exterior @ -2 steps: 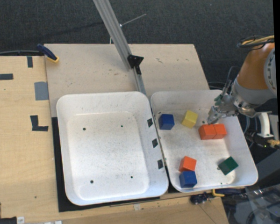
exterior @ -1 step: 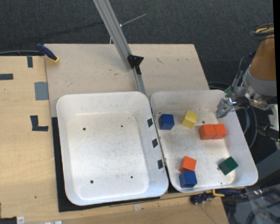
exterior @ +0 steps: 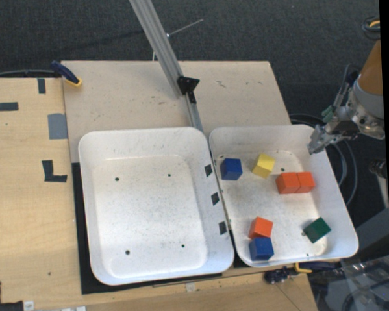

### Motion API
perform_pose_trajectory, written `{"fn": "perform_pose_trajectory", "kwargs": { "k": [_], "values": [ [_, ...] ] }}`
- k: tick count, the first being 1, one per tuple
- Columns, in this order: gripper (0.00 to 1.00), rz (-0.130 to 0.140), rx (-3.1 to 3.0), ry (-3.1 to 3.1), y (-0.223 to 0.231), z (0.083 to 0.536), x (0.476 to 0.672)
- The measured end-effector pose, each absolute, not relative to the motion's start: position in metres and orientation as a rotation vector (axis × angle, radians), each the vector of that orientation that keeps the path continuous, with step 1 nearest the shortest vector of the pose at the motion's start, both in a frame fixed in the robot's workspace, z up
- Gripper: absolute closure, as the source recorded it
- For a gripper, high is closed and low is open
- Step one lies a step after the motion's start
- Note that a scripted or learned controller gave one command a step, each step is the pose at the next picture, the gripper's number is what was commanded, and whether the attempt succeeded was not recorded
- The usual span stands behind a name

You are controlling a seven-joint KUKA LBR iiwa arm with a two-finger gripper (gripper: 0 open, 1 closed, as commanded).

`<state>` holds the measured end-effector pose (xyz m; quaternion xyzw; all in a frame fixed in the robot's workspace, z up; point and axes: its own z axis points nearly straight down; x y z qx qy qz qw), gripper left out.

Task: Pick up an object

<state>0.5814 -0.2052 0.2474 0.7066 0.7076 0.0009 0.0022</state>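
The left shallow white plastic bin (exterior: pixel 92 189) offers bare floor. In the right white bin (exterior: pixel 337 206), open floor lies mid-bin between the small blue cube (exterior: pixel 231 169), yellow cube (exterior: pixel 264 165), long orange block (exterior: pixel 294 182), orange cube (exterior: pixel 261 227) touching another blue cube (exterior: pixel 261 248), and green cube (exterior: pixel 317 230).

Two bins are sitting side by side on the table (exterior: pixel 133 96). The right bin (exterior: pixel 335 235) is holding six blocks (exterior: pixel 294 182), scattered apart. The tool (exterior: pixel 318 140) is hanging over that bin's far right corner.
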Motion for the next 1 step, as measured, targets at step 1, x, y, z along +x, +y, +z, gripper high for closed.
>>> {"fn": "perform_pose_trajectory", "kwargs": {
  "k": [1],
  "values": [
    [1.0,0.002,2.214,2.23,-0.1463,0.249,0.6022]
  ]
}}
